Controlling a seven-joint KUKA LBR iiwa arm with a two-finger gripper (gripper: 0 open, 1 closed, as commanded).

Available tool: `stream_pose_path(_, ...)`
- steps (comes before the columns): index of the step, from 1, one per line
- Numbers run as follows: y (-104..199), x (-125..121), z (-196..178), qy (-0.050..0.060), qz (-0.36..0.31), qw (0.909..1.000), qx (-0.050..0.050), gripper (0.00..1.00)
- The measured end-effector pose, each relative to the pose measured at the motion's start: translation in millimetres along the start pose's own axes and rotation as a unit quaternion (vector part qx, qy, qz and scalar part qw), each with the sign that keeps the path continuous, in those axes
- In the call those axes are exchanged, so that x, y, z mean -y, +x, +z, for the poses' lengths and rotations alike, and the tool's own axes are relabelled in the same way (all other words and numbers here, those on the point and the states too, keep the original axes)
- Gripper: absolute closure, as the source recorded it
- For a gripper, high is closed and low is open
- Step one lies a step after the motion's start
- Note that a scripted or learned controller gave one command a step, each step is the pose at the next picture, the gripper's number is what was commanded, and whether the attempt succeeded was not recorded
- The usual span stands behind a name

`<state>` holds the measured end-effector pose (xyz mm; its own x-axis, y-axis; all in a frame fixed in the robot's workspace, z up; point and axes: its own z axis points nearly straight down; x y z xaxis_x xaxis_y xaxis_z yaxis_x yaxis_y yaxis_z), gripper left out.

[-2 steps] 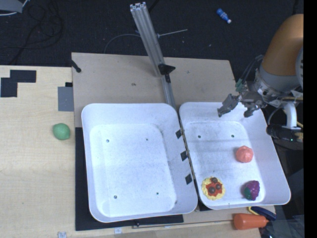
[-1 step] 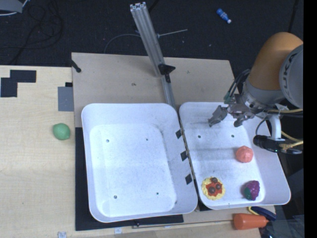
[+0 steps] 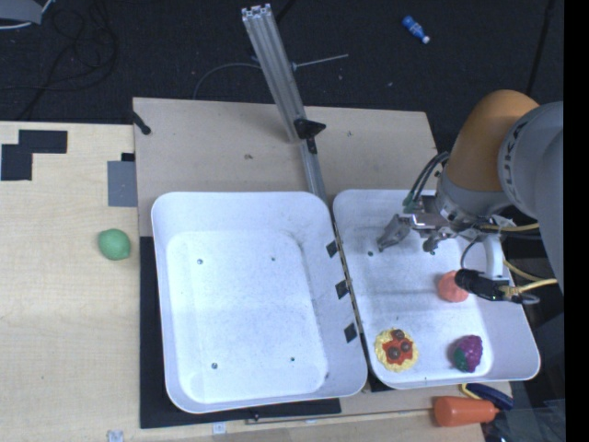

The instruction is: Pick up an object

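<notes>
Camera view looks down at a slant on a tabletop point(image 3: 230, 145) carrying two shallow white bins side by side. The left bin point(image 3: 175, 215) is the larger in view; the right bin point(image 3: 368, 205) holds three small toys. An orange-pink rounded piece point(image 3: 449, 286) lies toward the right side of that bin, partly covered by a black cable end that crosses it, so its shape and any long axis cannot be made out. A flat round yellow toy with red and dark spots on top point(image 3: 396, 349) sits at the near edge, roughly circular with no clear direction. Just right of it, near the near right corner, a purple bunch of grapes point(image 3: 467, 352) lies with its long axis running far to near, a small green tip at the far end.

The grey arm point(image 3: 538, 168) with its orange band point(image 3: 488, 145) enters from the right and is cut off by the frame. Its claw point(image 3: 409, 233) hangs over the far part of the right bin, pointing left; the fingers look spread apart with nothing between them, though they are small and blurred.

Outside the bins, a green ball point(image 3: 115, 244) rests on the tabletop to the left, an orange object point(image 3: 465, 410) lies near the right bin's near edge, and a metal rail point(image 3: 281, 86) slants away at the far side.
</notes>
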<state>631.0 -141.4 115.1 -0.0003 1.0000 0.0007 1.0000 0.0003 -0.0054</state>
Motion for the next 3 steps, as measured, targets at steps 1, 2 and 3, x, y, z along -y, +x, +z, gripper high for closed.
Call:
stream_pose_path(1, 0.9, 0.3, 25.2, -0.002, 0.000, 1.0000, 0.000, 0.00)
stream_pose_path(2, 0.2, -0.2, 13.5, -0.003, 0.000, 1.0000, 0.000, 1.00)
stream_pose_path(3, -3.9, -1.1, -48.7, -0.005, 0.001, 1.0000, 0.001, 1.00)
